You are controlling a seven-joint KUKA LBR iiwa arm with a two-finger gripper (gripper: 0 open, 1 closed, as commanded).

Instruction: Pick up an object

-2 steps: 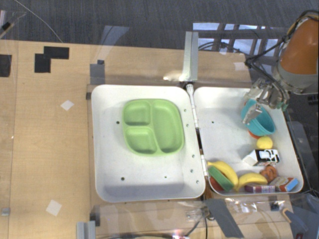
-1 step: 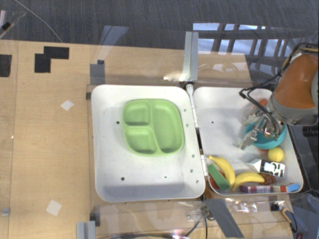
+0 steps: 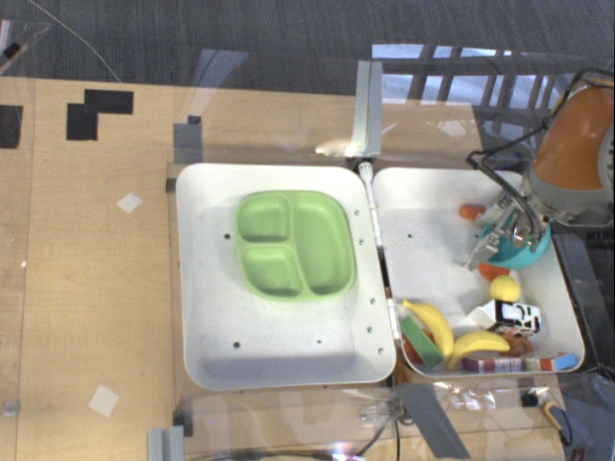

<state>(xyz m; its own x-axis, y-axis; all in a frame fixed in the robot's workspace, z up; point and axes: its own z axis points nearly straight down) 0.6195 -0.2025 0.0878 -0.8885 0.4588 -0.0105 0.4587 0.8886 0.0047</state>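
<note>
Camera view: two bananas (image 3: 430,323), one green tray (image 3: 293,244); whether the jaws are open, I cannot tell.

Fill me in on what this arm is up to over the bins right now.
The arm has reached into the right bin, and its gripper is low over a teal object near the bin's far right side. Nothing is visibly lifted. More items lie along the near edge of that bin: two bananas, a yellow ball and a black-and-white toy. The left bin holds a green divided plate.
</note>
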